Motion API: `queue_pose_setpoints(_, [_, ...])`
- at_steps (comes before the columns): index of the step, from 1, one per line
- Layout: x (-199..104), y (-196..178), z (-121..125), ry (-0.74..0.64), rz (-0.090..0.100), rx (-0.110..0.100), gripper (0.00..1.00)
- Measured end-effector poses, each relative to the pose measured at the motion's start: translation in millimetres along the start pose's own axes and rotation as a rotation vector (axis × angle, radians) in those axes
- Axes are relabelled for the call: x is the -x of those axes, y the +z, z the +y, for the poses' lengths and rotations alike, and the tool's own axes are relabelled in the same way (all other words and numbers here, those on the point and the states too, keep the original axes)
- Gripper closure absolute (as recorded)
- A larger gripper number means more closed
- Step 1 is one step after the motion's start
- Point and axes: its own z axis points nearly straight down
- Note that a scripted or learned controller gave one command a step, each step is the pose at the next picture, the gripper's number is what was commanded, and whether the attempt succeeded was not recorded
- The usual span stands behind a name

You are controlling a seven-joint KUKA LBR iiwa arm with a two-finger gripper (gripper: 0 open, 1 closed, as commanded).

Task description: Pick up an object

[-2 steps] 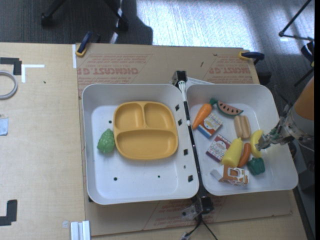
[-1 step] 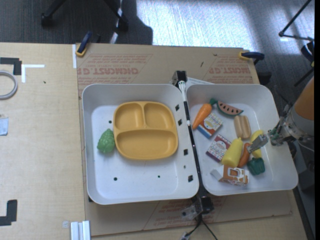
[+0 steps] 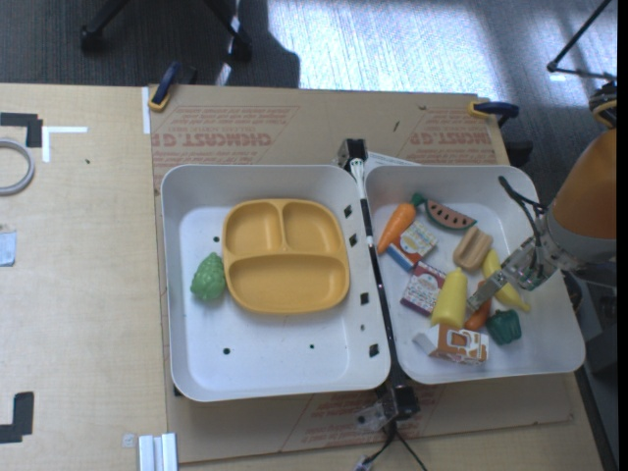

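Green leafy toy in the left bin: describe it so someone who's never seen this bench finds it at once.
Start at the left white bin, which holds a yellow divided plate. Against the plate's left edge, on the bin floor, sits the green leafy toy, bumpy like a lettuce head. It is the only loose item in that bin; the other toys are piled in the right white bin.

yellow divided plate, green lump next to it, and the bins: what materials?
Divided plate: looks like moulded plastic, matte yellow, uniform colour with rounded compartment ridges. Green lump: probably plastic or rubber toy lettuce, bumpy surface, dull finish; too small to be sure. Bins: likely thin white plastic, smooth and slightly glossy, rounded corners and rolled rim.
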Motion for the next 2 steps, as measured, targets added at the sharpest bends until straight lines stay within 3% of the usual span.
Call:
queue_pose_setpoints(1, [1,-10,1,0.003,-0.003,0.002,1.0])
queue_pose_setpoints(2, [-44,-87,8,0.119,-0.001,0.0,1.0])
